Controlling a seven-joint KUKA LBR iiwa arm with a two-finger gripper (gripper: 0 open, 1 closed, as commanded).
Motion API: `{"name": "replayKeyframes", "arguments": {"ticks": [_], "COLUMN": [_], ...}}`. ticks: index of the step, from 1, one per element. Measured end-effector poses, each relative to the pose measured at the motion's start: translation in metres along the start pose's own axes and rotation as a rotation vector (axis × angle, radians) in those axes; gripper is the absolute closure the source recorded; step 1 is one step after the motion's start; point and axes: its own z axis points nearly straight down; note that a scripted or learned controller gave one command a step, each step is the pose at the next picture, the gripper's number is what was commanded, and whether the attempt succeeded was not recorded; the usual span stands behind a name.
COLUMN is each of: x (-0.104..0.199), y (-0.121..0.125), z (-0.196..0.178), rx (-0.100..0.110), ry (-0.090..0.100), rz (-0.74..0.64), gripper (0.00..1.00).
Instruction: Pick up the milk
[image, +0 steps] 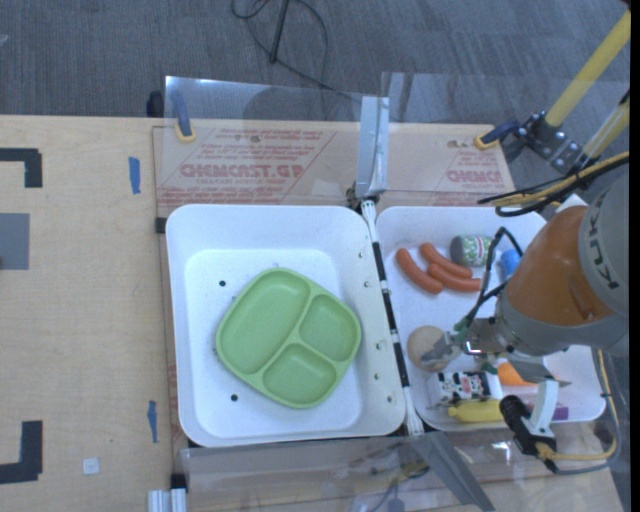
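One small milk carton (461, 384), white with black markings, is seen lying in the right bin (400, 232), near that bin's front edge. It is partly covered by the arm (560, 290), so its exact pose cannot be told. One yellow banana (476, 410) is laid just in front of the carton, touching it or nearly so. One orange object (512, 376) is found just to the carton's right, and a small purple piece (560, 411) shows beyond that, close to the bin's right front corner.

The gripper (470, 345) is held low over the right bin, just behind the carton. How far it is open cannot be told, and nothing can be seen held in it. One round tan object (426, 344) is placed beside the gripper, on the side toward the divider.

Farther back in the same bin, red sausages (435, 270) are laid side by side; three seem to be counted, though they overlap. One grey-green can (471, 248) is set on its side behind them, with one blue object (509, 262) just to its right.

Two bins are counted in all. The left bin (190, 300) is occupied by one green plate (288, 336), which is divided into three compartments and set at a slant near the middle.
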Motion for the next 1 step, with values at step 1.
{"name": "replayKeyframes", "arguments": {"ticks": [1], "x": [-0.0008], "y": [0.0018], "z": [-0.0113], "rx": [-0.006], "ry": [-0.001], "rz": [0.002], "gripper": [1.0]}}
